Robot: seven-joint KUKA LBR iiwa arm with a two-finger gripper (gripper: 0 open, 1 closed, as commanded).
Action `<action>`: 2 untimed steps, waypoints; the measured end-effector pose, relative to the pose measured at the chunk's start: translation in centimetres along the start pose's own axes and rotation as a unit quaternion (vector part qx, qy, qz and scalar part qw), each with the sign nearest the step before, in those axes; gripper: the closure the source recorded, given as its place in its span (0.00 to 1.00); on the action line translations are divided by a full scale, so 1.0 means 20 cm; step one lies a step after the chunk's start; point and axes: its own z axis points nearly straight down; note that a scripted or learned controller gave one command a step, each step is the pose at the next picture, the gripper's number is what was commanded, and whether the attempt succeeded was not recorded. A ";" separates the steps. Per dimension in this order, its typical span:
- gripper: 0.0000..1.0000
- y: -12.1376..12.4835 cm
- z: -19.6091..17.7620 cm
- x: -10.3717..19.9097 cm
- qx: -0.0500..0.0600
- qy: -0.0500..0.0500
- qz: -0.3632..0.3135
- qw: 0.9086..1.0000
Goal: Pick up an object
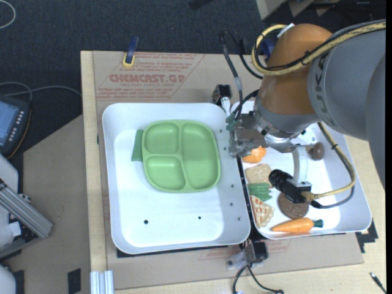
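My gripper point(244, 141) hangs low over the left end of the right bin point(361, 208), close to the wall between the two bins. The grey wrist and orange band above hide most of it. Just below it lies a small orange piece point(256, 155), touching or nearly touching the gripper. I cannot tell whether anything is held. Further down the bin lie a pale cracker point(257, 173), a green bean point(260, 190), a waffle piece point(262, 212), a brown round cookie point(295, 207) and an orange carrot point(294, 226).
The left bin point(113, 164) holds a green divided plate point(180, 155) near its upper middle. A small brown item point(316, 150) sits in the right bin behind the arm. A black cable fitting point(286, 184) on the arm overhangs the food. Cardboard lies under both bins.
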 end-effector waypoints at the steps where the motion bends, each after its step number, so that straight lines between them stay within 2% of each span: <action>1: 1.00 -0.06 0.01 -0.07 0.002 -0.001 0.004 1.000; 2: 1.00 0.00 0.03 -0.06 0.000 -0.001 0.003 1.000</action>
